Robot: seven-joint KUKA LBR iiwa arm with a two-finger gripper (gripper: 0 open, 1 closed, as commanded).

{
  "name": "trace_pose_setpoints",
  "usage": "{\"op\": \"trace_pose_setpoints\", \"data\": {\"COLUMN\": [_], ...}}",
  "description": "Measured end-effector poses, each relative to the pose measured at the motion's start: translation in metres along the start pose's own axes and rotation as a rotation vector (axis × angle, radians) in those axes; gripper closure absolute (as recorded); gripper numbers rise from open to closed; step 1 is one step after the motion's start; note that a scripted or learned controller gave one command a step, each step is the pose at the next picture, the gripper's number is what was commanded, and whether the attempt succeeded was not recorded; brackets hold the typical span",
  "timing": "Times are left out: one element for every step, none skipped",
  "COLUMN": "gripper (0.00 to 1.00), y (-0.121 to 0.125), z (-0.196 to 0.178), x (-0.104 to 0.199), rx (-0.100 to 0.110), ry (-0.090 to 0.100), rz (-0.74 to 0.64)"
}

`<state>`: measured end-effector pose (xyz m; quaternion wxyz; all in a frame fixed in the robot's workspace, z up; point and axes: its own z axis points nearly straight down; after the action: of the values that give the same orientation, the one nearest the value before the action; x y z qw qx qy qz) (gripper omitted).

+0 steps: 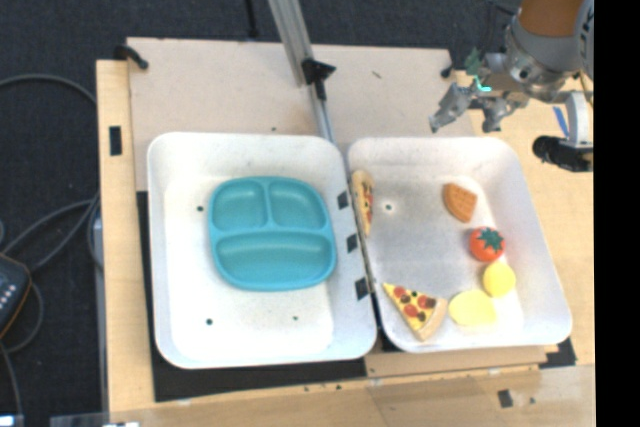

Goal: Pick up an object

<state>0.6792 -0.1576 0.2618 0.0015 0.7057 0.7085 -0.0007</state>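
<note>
Gripper [468, 110] at one o'clock, over the bench just beyond the right bin [535, 215]'s far rim, fingers spread apart, nothing between them. Probably parked clear so the fixed camera sees all the food.

In the right bin, candidates scattered with gaps for the fingers: croissant [460, 202] at two o'clock, tomato [487, 244] at three, lemon [500, 279] and yellow disc [473, 308] toward four, pizza slice [416, 307] near five. Hot dog [362, 201] pressed to the left wall, awkward to pinch. Croissant nearest, likely easiest.

Left bin [170, 245]: teal plate [271, 233], centred.
</note>
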Motion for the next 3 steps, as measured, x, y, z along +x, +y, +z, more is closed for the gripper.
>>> {"op": "trace_pose_setpoints", "data": {"gripper": [0.00, 0.00, 0.00], "y": [0.004, 0.004, 0.003], "z": [0.044, 0.107, 0.160], "x": [0.003, 0.005, 0.004], "rx": [0.004, 0.006, 0.005], "ry": [0.002, 0.002, 0.002], "rz": [-0.001, -0.002, -0.002]}}
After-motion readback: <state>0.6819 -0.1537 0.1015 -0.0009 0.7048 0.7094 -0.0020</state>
